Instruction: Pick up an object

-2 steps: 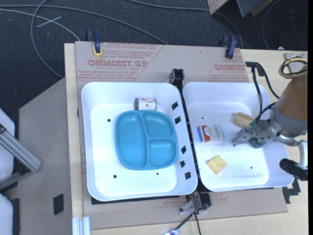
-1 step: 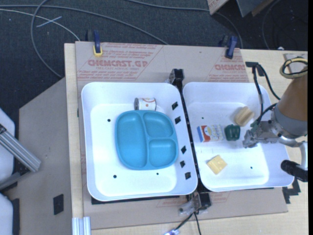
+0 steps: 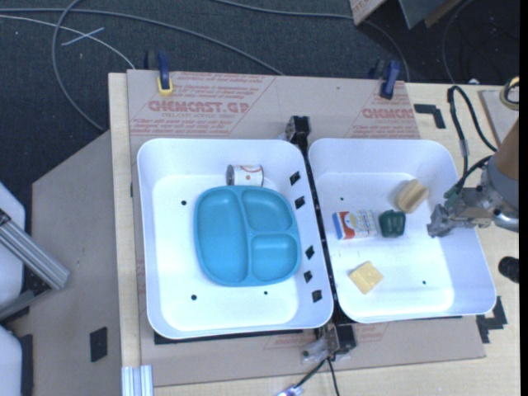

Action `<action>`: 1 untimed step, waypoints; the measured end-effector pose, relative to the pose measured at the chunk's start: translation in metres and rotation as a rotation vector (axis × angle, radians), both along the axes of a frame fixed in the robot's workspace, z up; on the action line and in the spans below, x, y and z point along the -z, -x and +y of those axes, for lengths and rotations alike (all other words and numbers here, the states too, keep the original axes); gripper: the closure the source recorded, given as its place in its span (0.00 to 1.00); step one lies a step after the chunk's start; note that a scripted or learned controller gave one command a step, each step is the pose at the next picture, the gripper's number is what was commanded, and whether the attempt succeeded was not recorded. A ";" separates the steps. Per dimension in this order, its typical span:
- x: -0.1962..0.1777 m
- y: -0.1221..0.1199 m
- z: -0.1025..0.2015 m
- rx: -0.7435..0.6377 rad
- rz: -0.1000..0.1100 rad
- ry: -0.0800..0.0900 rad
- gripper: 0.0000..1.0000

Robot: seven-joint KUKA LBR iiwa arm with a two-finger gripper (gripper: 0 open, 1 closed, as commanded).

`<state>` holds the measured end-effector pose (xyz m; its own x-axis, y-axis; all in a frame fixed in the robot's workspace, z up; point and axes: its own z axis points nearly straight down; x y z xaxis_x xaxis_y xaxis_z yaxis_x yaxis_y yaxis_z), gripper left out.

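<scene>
Stage: I judge pick not begun | metal two-finger gripper [image 3: 440, 221] over right white bin's [image 3: 474, 291] right edge; I cannot tell its opening, nothing seen held | candidates mid-bin: tan block [image 3: 412, 195], dark green lump [image 3: 392, 223], yellow sponge-like cube [image 3: 365, 276].

A blue divided plate [image 3: 247, 236], a dark green object [image 3: 392, 223], and a yellow block [image 3: 365, 277] lie in white bins [image 3: 161, 246].
</scene>
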<state>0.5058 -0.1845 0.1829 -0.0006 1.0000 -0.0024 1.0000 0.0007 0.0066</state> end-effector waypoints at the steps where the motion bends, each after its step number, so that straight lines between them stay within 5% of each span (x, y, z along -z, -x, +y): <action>1: -0.046 -0.007 -0.004 0.000 0.000 0.000 1.00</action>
<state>0.5123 -0.1888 0.2287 -0.0009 1.0000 -0.0022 1.0000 0.0009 0.0065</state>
